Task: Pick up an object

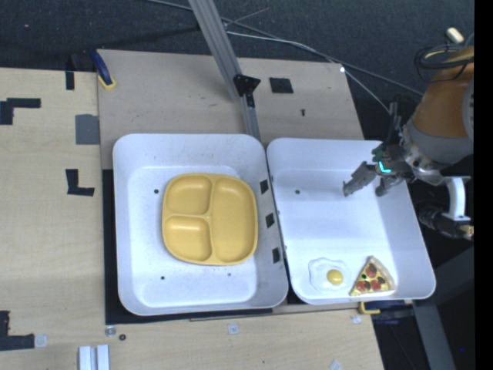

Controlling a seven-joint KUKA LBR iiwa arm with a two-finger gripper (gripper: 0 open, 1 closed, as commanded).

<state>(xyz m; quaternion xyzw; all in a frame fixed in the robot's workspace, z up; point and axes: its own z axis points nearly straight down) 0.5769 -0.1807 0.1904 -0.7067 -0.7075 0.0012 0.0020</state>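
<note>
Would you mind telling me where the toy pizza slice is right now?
The toy pizza slice lies in the right bin's near right corner, just right of the toy fried egg, well below the gripper.

My bench is a pale, wood-grained board (46, 230), scuffed in places and marked with short strips of black tape (75, 182). Beyond its far edge lies a dark, speckled carpet floor (323, 6), crossed by thin pale cables (308, 48). A slanted grey metal pole (218, 33) runs down from the top to a black clamp (246, 83) at mid-bench. A small blue and yellow clip (103, 69) sits at a board corner. The light is even and soft.
</note>
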